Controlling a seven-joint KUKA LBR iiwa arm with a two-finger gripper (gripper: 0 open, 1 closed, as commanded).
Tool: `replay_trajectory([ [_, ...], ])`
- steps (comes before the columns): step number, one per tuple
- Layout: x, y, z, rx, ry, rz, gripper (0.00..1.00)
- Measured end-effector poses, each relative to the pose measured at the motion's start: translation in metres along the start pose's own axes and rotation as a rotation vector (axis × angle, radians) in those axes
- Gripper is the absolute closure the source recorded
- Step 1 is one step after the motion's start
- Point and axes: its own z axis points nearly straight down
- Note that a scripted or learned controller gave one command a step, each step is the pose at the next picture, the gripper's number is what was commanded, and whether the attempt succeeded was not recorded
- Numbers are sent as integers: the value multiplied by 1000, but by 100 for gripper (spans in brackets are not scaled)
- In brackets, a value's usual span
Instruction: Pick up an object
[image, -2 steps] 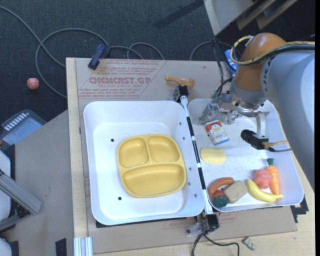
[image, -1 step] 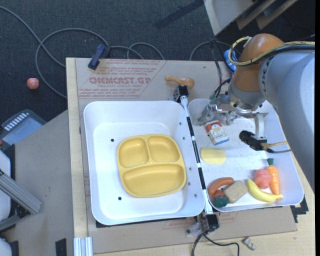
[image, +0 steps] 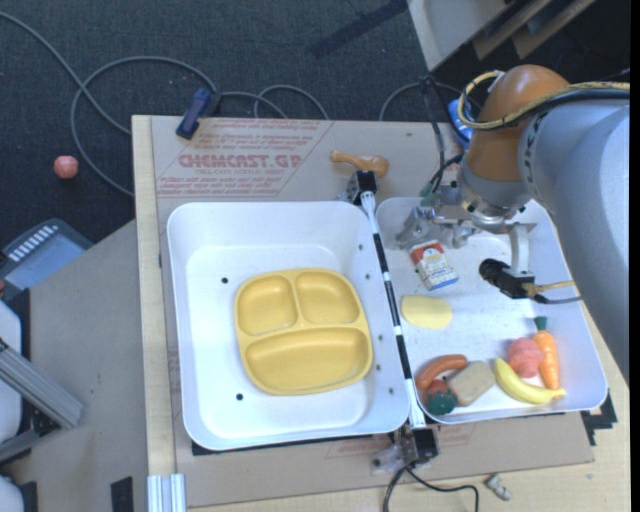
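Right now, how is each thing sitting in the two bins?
Yellow divided plate: flat, nothing on it, left bin.
Small carton: tipped over, right bin, below the gripper.
Banana: lying flat, front corner.
Carrot: lying beside the banana.
Sausage: lying flat.

Glossy yellow plastic tray, smooth white bins.

**Dark carpet, cardboard-topped bench, loose cables**

The floor is dark carpet, crossed by thin looping cables. A small pinkish ball lies on it at far left. The bench top is brown board printed with red lettering; a blue clip sits at its upper left corner. A pale grey surface adjoins its left side. Light-coloured furniture stands at the upper right. Lighting is even.
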Motion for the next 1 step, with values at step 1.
replay_trajectory([
  [1,-1,0,1,1,0,0,0],
])
